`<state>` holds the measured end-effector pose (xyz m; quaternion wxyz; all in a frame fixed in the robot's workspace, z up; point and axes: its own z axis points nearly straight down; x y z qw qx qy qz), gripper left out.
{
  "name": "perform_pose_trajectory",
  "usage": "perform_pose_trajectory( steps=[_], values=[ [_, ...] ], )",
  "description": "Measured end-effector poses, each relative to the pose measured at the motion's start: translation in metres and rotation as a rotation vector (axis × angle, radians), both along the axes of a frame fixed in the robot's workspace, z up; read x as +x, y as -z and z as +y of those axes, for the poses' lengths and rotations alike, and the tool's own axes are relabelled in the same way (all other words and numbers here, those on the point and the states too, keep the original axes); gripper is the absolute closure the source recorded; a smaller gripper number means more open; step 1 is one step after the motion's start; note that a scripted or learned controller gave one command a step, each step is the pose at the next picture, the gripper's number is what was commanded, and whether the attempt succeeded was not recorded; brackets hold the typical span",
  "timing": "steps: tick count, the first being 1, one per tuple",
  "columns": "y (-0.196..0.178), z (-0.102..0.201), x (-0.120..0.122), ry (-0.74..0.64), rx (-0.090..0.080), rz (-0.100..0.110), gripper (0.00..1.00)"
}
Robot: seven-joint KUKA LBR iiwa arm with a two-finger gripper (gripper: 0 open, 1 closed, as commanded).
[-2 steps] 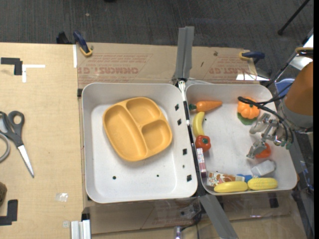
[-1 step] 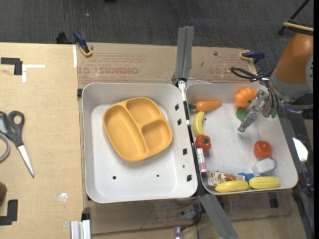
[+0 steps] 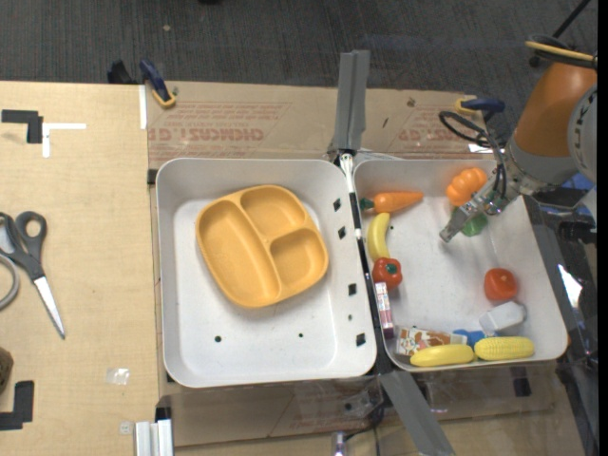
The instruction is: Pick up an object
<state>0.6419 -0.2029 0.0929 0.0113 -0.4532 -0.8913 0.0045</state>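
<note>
You are looking down on two shallow white bins side by side: the left white bin [image 3: 171, 283] and the right white bin [image 3: 432, 283]. The left bin holds one yellow-orange three-compartment plastic plate [image 3: 261, 245], lying flat and turned at an angle.

The grey arm with the orange band [image 3: 556, 112] enters from the right and ends in the two-finger gripper [image 3: 456, 228], which sits over the upper part of the right bin. Whether the tool is released, clenched or grasping cannot be told at this resolution.

Locate the candidate objects in the right bin as follows:
- An orange rounded toy fruit [image 3: 464, 184] lies just beside the gripper, toward the upper wall; contact cannot be confirmed.
- An orange toy carrot [image 3: 396, 199] lies near the upper left corner.
- A yellow toy banana [image 3: 378, 234] lies along the left wall, below the carrot.
- A red toy pepper [image 3: 387, 273] sits just below the banana.
- A red-orange toy tomato [image 3: 501, 282] sits near the right wall, well apart from the gripper.
- A yellow toy corn cob [image 3: 503, 348] lies along the lower wall

Outside the bins, grey-handled scissors [image 3: 36, 269] rest on the wooden bench [image 3: 76, 188] at the left
</note>
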Motion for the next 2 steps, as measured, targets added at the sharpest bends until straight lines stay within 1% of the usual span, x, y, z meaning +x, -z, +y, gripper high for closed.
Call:
perform_pose_trajectory(
  steps=[1, 2],
  values=[
    [-0.011, 0.0, 0.005, -0.005, -0.01, -0.023, 1.0],
    [-0.102, 0.05, 0.018, 0.142, -0.006, -0.027, 1.0]
  ],
)
